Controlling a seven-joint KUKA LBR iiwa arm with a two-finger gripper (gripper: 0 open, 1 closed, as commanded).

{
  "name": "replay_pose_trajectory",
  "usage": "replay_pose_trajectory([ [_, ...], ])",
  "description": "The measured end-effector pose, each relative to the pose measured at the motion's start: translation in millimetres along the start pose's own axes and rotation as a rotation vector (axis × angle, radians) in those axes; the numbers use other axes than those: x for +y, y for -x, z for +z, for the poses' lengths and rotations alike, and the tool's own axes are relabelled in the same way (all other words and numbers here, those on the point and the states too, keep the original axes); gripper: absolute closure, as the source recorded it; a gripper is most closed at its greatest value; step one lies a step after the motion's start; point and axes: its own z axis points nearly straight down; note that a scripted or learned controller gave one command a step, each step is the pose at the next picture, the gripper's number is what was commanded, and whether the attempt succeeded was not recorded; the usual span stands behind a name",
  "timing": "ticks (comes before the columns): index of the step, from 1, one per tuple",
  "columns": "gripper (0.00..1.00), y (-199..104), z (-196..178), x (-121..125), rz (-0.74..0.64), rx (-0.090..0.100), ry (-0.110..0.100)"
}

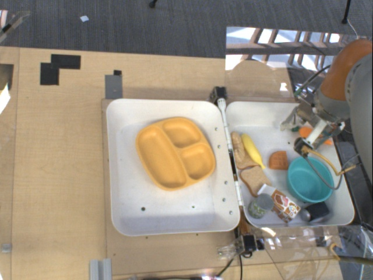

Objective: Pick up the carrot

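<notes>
Carrot [312, 134]: orange piece at 3 o'clock of the right bin [262, 121], just beside the teal bowl [309, 179].
Gripper [309, 134]: over the carrot, likely placed to grasp; grip state cannot be told.
Obscured: carrot mostly covered by gripper and cables.
Left bin [116, 174]: holds yellow divided plate [175, 152].

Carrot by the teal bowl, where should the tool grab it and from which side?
Probably across its middle, from straight above: the carrot lies low in the bin, partly hidden by the tool, with the teal bowl and the bin wall crowding its sides.
</notes>
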Motion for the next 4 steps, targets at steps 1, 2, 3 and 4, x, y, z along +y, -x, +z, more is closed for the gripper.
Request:
replay_pose_trajectory([
  [1,0.0,8,12,-3,0.261,-0.005,-0.003],
  [2,0.0,45,12,-33,0.478,-0.005,-0.003],
  [3,0.0,64,10,-93,0.476,-0.006,0.008],
  [4,0.0,6,12,-59,0.629,-0.004,0.001],
])
